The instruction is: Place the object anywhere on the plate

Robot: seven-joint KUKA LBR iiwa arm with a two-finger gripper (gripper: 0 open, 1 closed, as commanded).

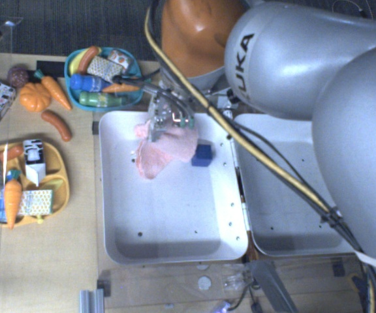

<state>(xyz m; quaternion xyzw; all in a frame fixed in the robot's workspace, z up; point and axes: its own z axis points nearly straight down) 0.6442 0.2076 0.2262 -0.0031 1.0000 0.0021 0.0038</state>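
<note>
Gripper [156, 130] at upper centre, finger state indiscernible, over a pink translucent plate [162, 152] beside a small, likely light, rigid blue block [202, 154], best pinched across opposite faces

Two white bins [175, 240] sit side by side. One pink plate [165, 150] and one blue cube [202, 154] lie in the left one. Off to the left stand two toy-food dishes, one blue bowl [103, 78] and one yellow tray [25, 184]. One pumpkin [34, 97], one loose carrot [59, 91] and one sausage [57, 125] lie between them.
</note>
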